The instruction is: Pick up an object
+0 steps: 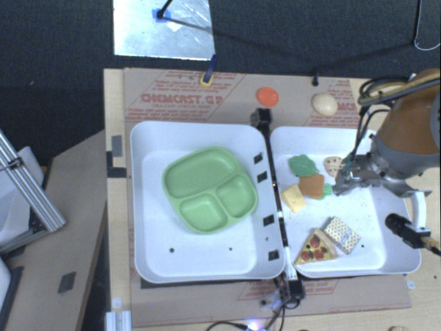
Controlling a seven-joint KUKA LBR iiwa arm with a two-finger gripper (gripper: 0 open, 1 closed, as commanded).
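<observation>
Bins [207, 133]: smooth white plastic, slight sheen. Tray [209, 188]: pale green plastic, matt to satin, moulded compartments. Bench sheet [182, 95]: tan, paper-like masking film with red print, matt. Plate [162, 19] beyond the bench: bare metal, brushed, dull reflections. Floor [55, 61]: dark, rough, carpet-like. Toy food: pizza slice [316, 247], cheese [294, 198] and leaf [302, 165] look plastic, smooth. Wrapper [342, 234]: glossy, patterned. Arm [410, 140]: grey shell, satin; orange band glossy. Rails [24, 185] at left: metal.
</observation>
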